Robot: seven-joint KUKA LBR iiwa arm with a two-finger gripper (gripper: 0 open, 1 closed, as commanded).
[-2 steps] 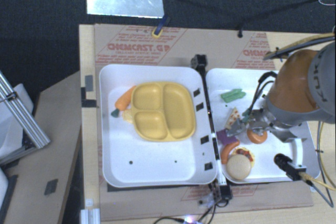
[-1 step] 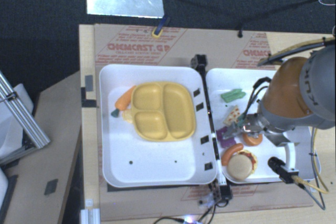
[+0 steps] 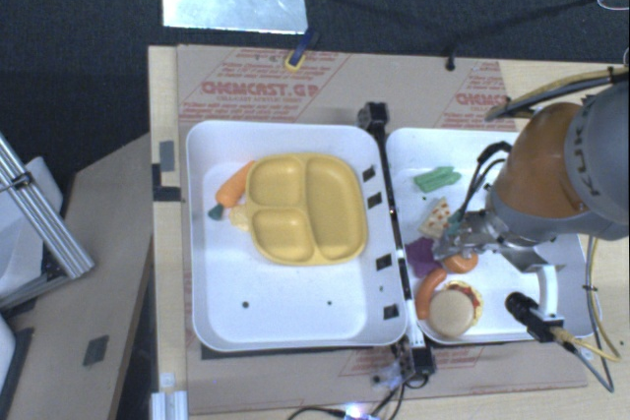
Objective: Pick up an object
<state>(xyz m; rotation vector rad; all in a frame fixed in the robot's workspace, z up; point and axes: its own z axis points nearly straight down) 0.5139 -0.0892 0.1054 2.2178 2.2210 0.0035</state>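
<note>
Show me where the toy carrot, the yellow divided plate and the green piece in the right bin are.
toy carrot (image 3: 234, 184): camera view, middle of its orange body.
yellow divided plate (image 3: 335, 202): camera view, floor of its large right compartment.
green piece (image 3: 436, 179): camera view, centre of its top face.

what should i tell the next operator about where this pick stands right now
Pincer: low in the right bin, over the toy food; whether it grips anything cannot be told.
Right bin: green piece, cracker, purple piece, orange piece, burger.
Left bin: yellow divided plate, carrot at its left edge.
Done: arm is down at the pile.
Left: confirm a grasp and lift.
</note>
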